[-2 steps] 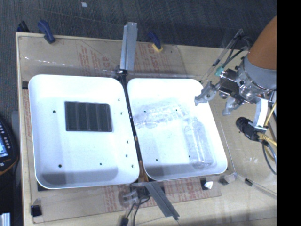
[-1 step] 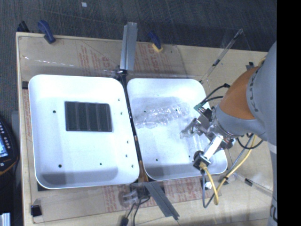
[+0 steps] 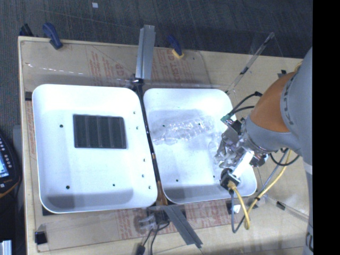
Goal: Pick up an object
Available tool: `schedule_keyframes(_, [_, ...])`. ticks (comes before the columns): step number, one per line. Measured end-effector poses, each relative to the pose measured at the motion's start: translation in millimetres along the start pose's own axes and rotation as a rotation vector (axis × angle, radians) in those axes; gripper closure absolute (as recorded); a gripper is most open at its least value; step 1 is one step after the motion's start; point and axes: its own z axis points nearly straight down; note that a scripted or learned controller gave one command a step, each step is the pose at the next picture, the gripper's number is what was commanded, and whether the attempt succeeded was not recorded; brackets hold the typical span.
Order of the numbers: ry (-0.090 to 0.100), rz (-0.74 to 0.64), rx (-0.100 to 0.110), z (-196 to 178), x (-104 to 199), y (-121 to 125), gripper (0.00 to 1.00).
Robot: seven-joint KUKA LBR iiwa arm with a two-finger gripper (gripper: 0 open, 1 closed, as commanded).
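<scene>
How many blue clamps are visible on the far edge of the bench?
2. One blue clamp is at the far left corner of the bench; the other blue clamp is beyond the right bin. The arm may hide more.

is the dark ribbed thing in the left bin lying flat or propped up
Flat: the dark ribbed rectangular object lies on the left bin's floor, away from its walls.

KUKA iiwa arm (image 3: 295, 108) entering from the right of the camera view, its grey links foreshortened beneath the camera. An orange band (image 3: 268, 108) sits above the wrist. The wrist slopes down and to the left, ending in the two-finger gripper (image 3: 227, 152) low at the lower right. Black and yellow cables (image 3: 249, 198) loop from the wrist assembly toward the bottom of the view.
</scene>
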Motion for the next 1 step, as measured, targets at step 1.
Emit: schedule_keyframes(1, [0.004,0.291,-0.005,-56.1,21.6,-24.7,1.00])
